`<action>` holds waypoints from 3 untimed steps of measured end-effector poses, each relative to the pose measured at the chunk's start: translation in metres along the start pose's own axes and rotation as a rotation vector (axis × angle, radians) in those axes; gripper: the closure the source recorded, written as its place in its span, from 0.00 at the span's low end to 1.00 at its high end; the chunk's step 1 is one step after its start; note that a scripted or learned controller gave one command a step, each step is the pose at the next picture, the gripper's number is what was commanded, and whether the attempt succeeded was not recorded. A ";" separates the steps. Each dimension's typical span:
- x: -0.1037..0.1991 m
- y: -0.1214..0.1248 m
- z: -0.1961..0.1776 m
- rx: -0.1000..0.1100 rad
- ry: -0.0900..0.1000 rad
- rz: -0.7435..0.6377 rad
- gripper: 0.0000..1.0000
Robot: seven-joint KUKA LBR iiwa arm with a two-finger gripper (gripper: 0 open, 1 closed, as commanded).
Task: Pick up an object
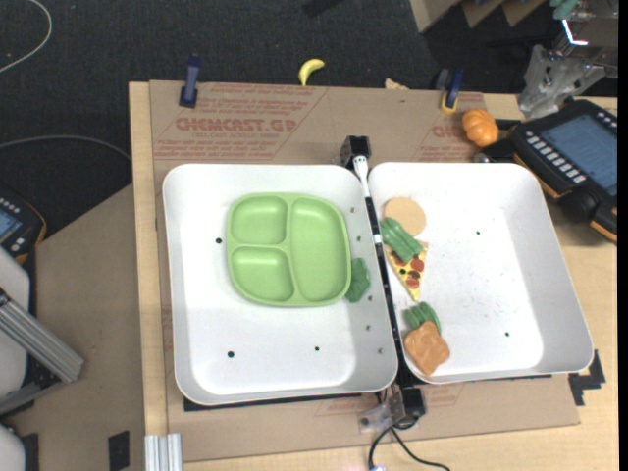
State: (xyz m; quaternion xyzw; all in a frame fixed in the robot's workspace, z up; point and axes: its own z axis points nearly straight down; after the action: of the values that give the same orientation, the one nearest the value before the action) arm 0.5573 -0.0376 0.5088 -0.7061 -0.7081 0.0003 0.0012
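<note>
Along the left wall of the right bin lies a row of toy foods: a tan round disc at the far end, a green vegetable touching it, a pizza slice next, then a carrot with green leaves near the bin's near-left corner; across the divide, the left bin holds a green divided plate at its centre, with a small green piece against the plate's right edge; beyond the right bin's far-right corner hangs the gripper, well apart from every toy; I cannot tell whether it is released or clenched; an orange fruit rests on the bench outside that bin's far edge.
</note>
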 end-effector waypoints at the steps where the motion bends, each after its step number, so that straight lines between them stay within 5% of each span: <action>1: 0.004 -0.055 0.032 0.003 0.000 0.002 1.00; 2: 0.022 -0.079 0.062 0.003 -0.001 0.000 1.00; 3: 0.021 -0.077 0.050 -0.005 -0.002 0.001 1.00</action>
State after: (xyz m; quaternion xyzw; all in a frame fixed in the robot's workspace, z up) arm 0.4801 -0.0168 0.4594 -0.7064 -0.7078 -0.0010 -0.0014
